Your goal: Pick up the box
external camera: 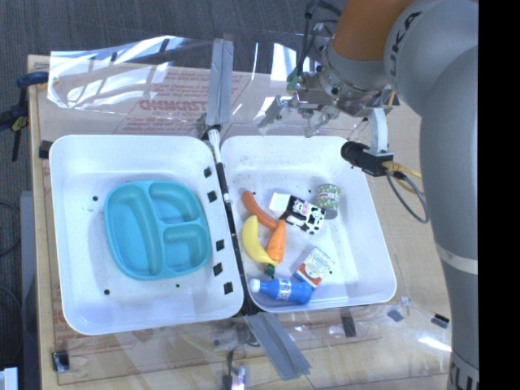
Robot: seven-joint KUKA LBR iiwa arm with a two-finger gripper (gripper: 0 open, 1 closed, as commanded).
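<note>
In the right bin [370,242], near its middle, you have the box [306,214]: a small carton with a black-and-white cow pattern, lying tilted, a white piece touching its upper-left end. Neighbours: a small can [327,196] just beside its upper right, two carrots [268,222] to its left, a banana [255,242] below those, a red-and-white pouch [314,266] and a blue bottle [283,290] nearer the front wall. The left bin [73,218] holds a blue divided tray [158,228].

Above the right bin's far rim, your gripper [307,119] hangs high, fingers spread apart, holding nothing.

Handling, by judgement: the box looks light and fairly stiff, with smooth printed card that may slip. Take it across its narrow width, mid-length, clear of the can.
</note>
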